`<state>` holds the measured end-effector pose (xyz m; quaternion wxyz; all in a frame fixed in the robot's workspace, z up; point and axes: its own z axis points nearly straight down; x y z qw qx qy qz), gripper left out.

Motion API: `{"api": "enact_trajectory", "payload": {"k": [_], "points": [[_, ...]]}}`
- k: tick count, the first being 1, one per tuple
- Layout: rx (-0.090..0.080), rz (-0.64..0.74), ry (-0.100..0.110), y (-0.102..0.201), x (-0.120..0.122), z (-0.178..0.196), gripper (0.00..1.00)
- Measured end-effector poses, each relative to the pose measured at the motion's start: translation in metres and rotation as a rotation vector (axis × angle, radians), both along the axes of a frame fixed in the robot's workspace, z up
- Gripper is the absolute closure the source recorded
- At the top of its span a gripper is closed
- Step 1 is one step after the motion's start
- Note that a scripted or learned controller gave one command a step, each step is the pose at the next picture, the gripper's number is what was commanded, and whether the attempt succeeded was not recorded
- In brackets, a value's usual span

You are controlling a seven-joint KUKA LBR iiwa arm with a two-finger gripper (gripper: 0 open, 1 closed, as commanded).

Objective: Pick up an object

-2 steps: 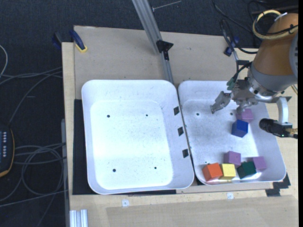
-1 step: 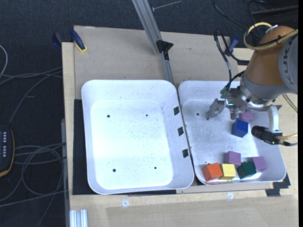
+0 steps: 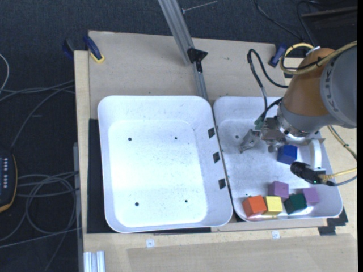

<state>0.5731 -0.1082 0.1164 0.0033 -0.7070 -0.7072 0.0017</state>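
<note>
The fingers [image 3: 248, 142] hang over the right bin [image 3: 238, 115], pointing toward its left wall, and they look spread apart with nothing between them. The blue block [image 3: 287, 153] sits just behind them, tucked under the wrist of the arm [image 3: 309, 98]. The other candidates lie well apart from the fingers, along the bin's near edge: an orange block [image 3: 255, 205], a yellow block [image 3: 274, 204] touching it, a green block [image 3: 295, 203], and two purple blocks [image 3: 279, 188] [image 3: 310, 195] just behind that row.

The main risk, as I judge it, is closing on bare bin floor, since no block lies beneath the fingers. A second risk is the wrist nudging the blue block if the arm descends from here. The packed row is also awkward: orange and yellow touch, so a finger may land on a neighbour or push the pair instead of straddling one. The left bin [image 3: 113, 118] lies on the far side of the fingers, across the shared wall.

No brand, label or writing can be read anywhere on the blocks, bins or counter [image 3: 142, 55].
</note>
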Motion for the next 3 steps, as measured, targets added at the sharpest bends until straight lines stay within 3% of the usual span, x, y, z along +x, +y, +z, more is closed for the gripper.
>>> {"api": "enact_trajectory", "payload": {"k": [1, 3], "points": [[0.000, 0.001, -0.009, 0.000, 0.002, 0.014, 1.00], [-0.003, 0.001, -0.015, -0.001, -0.002, 0.125, 1.00]]}}
